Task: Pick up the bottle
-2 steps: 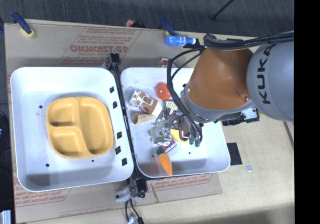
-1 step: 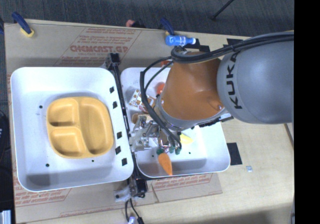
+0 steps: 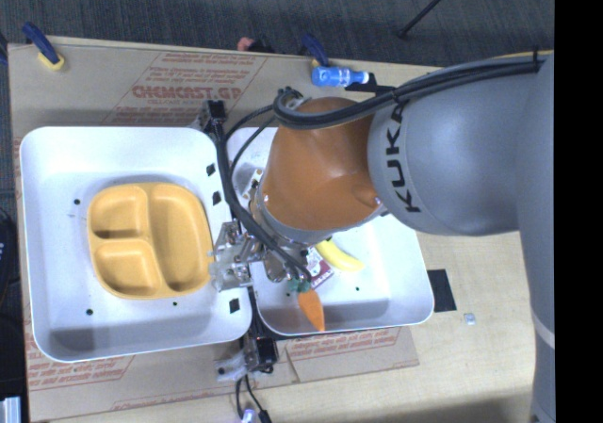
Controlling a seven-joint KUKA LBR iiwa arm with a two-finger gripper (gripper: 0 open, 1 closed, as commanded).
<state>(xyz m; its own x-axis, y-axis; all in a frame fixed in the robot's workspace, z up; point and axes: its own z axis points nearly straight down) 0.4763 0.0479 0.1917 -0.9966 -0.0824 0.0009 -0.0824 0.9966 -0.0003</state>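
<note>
My gripper [image 3: 241, 261] hangs low at the left edge of the right bin [image 3: 405, 303], close to the rim it shares with the left bin [image 3: 47, 223]. The orange wrist band and grey arm [image 3: 443, 157] hide most of the right bin's floor. At the bin's front, beside the gripper, lie a yellow banana [image 3: 341, 258], an orange carrot [image 3: 312, 310] and a small dark red item [image 3: 319, 276]. I see nothing clearly held in the gripper.
A yellow divided plate [image 3: 149, 239] lies in the left bin. A small blue and white object [image 3: 337, 77] sits on the cardboard behind the right bin. Blue clamps [image 3: 42, 46] grip the board's far edge. Black cables [image 3: 236, 129] loop off the wrist.
</note>
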